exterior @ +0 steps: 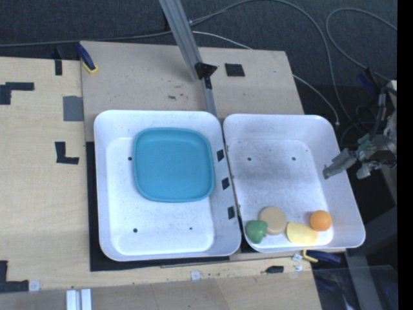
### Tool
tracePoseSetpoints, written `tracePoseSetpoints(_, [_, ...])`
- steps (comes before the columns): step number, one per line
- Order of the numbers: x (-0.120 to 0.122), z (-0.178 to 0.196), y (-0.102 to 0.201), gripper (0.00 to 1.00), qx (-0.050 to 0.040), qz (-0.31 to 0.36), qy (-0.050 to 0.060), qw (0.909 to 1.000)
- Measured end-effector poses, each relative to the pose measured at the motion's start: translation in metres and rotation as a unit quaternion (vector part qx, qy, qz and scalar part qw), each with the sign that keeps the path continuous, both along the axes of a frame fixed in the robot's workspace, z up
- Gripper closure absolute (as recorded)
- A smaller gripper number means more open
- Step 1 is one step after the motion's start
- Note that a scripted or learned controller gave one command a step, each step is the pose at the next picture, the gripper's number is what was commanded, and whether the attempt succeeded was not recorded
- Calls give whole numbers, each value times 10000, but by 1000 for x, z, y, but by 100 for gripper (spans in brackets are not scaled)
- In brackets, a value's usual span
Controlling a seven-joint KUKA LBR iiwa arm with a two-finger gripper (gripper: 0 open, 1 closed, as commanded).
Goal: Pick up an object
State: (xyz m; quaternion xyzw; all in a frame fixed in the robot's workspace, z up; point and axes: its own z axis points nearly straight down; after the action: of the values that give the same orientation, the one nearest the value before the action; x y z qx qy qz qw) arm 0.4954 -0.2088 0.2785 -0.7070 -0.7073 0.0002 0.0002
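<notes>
Along the near wall of the right bin (322,131) four small things lie in a row: a green piece (256,230) at the left, a tan round disc (273,219) touching it, a yellow piece (301,232), and an orange ball (321,220) at the right end. The rest of that bin's floor is bare and speckled. The left bin (110,192) holds a blue square plate (173,164) lying flat toward its far side. The tool (361,160) hangs at the right bin's right rim, apart from the four things; whether it is open or closed cannot be told. Both bins sit on the wooden bench (39,173).
</notes>
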Motion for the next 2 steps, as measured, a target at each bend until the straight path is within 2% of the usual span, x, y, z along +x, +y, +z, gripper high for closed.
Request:
tracePoseSetpoints(1, [3,-61,-1,0,4,0,10,10000])
tracePoseSetpoints(2, [9,-106,5,0,2,3,5,10000])
